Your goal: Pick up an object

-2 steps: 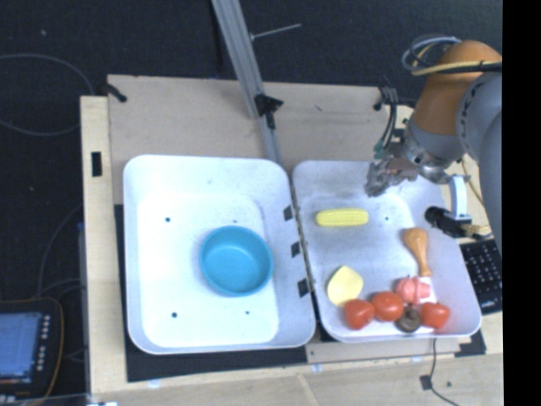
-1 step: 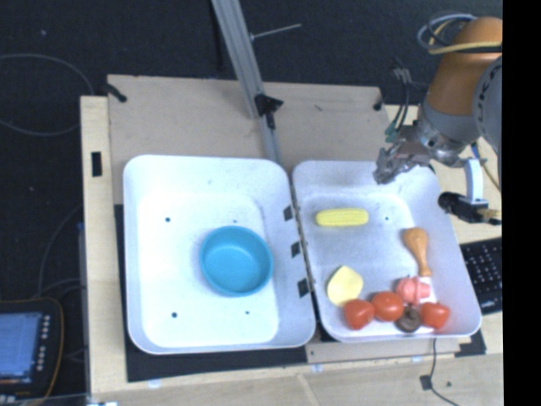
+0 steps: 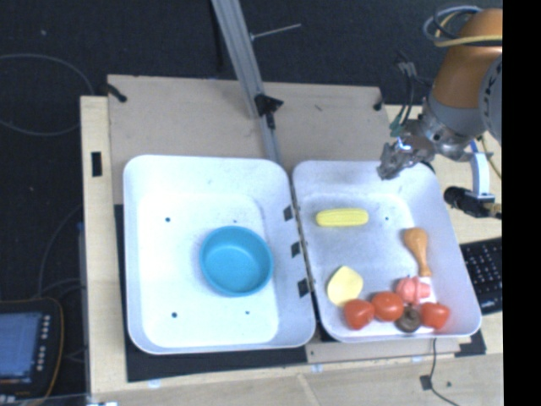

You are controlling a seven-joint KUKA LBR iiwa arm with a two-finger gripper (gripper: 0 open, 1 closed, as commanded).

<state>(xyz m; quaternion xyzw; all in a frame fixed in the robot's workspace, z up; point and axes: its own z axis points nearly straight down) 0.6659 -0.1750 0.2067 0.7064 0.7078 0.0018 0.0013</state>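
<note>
My gripper (image 3: 390,166) hangs over the far edge of the right bin (image 3: 363,237), below the orange-banded wrist, with nothing seen between its fingers. In that bin lie a yellow corn cob (image 3: 342,218) near the back, an orange-brown drumstick shape (image 3: 417,245) on the right, a pale yellow lemon-like piece (image 3: 344,284), three red tomatoes (image 3: 387,305) along the front, a pink item (image 3: 413,289) and a small dark brown one (image 3: 410,320). The gripper is well above and behind all of these.
The left bin (image 3: 161,201) holds a blue bowl (image 3: 236,260). A grey metal pole (image 3: 241,57) slants down to the back of the bins. A black keyboard (image 3: 483,271) lies at the right, a small screen (image 3: 24,343) at bottom left.
</note>
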